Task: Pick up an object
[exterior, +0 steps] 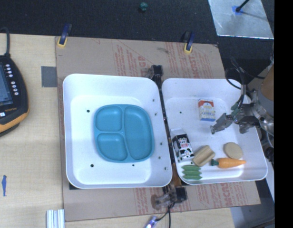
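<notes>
Right bin [251,175]: carton [207,109], carrot [228,163], pea pod [191,172]; left bin [75,127]: blue 3-part plate [123,132]; gripper [221,123] apart, empty.

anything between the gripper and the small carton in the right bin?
Nothing visible. The gripper hangs over the right bin, just right of and slightly below the small carton, with bare bin floor between them. The other items lie lower, out of that path.
</notes>
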